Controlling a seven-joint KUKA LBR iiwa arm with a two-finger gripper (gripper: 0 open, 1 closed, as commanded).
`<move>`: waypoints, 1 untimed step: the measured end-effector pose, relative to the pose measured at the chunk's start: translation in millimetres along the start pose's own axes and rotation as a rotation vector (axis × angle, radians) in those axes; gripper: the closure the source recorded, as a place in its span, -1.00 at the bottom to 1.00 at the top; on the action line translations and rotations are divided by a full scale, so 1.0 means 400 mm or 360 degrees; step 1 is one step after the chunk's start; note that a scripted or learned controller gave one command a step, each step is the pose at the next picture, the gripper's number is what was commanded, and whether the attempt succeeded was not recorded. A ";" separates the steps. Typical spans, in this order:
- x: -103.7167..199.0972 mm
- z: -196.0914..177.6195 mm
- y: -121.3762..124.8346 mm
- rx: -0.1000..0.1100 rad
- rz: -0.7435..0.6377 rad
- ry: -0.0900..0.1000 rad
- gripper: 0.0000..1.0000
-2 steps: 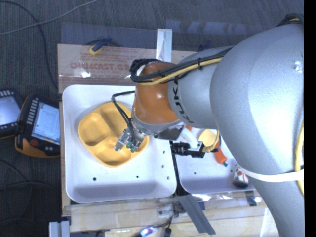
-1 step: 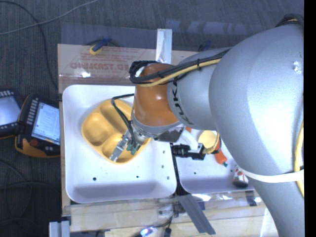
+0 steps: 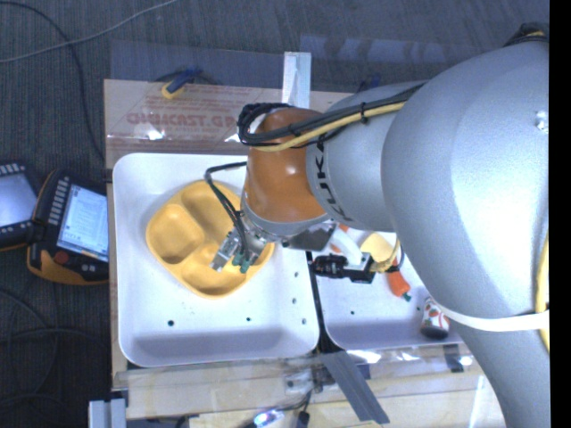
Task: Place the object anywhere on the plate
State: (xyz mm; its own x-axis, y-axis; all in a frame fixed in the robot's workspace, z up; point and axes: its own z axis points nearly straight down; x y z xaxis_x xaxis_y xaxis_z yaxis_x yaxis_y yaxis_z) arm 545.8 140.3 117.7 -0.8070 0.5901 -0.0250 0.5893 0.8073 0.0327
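A yellow plate with moulded compartments lies in the left white bin. My gripper hangs over the plate's near right part, below the orange wrist band. A small green thing shows at the fingertips, over the plate. The arm hides whether it is pinched or lying on the plate.
The right bin holds a few small objects: a pale yellow one, an orange piece and a dark piece. The big grey arm covers most of that bin. A teach pendant lies left of the bench.
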 end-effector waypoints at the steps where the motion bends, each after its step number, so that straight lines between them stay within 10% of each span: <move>1: 0.009 0.000 -0.001 0.0012 -0.0006 0.0016 -1.00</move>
State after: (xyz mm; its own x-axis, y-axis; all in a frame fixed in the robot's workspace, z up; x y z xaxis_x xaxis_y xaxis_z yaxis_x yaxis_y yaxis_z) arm 542.5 142.0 117.4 -0.8094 0.5871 -0.0150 0.5867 0.8094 0.0253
